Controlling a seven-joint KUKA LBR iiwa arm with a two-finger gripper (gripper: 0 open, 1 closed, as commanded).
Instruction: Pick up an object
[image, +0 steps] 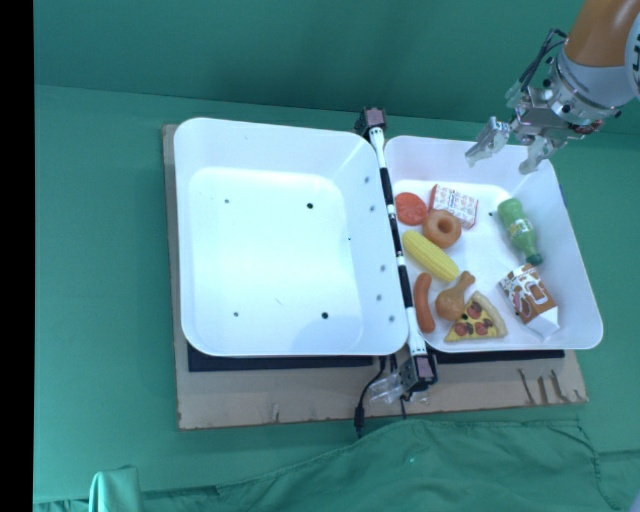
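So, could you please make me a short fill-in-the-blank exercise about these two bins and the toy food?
1. All the toy food lies in the ____ bin.
2. The tool hangs above that bin's ____ edge, with its fingers spread and nothing between them.
3. The doughnut lies between the tomato slice and the ____ bottle.
4. The pizza slice lies beside the ____ leg.

Missing words: right; far; green; chicken

2 shallow white bins sit side by side on a cardboard sheet (300, 405) over green cloth (90, 300). The left bin (270, 150) shows small dark dots on its floor. A black-and-white bar (392, 230) runs between the bins.
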